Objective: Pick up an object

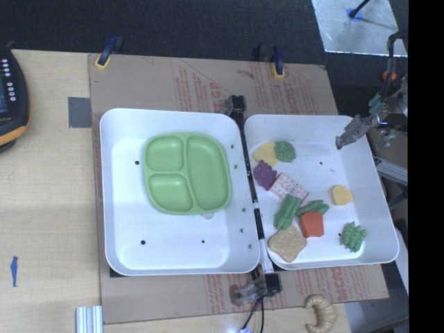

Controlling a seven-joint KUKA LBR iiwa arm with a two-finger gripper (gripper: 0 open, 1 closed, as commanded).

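Observation:
The right bin [361, 161] holds several toy foods. A yellow piece [264, 152] and a green broccoli [284, 150] lie at its far left, with a purple piece [264, 175] and a pink-and-white wafer [288, 185] just below them. Nearer the front are two green pods [286, 210], a red block [312, 224], a tan toast slice [287, 243], a round yellow piece [340, 195] and a second broccoli [353, 236]. My gripper [349, 134] hangs over the bin's far right corner, apart from every object, with nothing seen in it.
The left bin [125, 220] holds a green divided plate [187, 173]. Both bins rest on cardboard held by blue and yellow clamps [277, 61]. A control pendant [10, 103] lies at the far left. A tan curled object [320, 312] sits in front of the bins.

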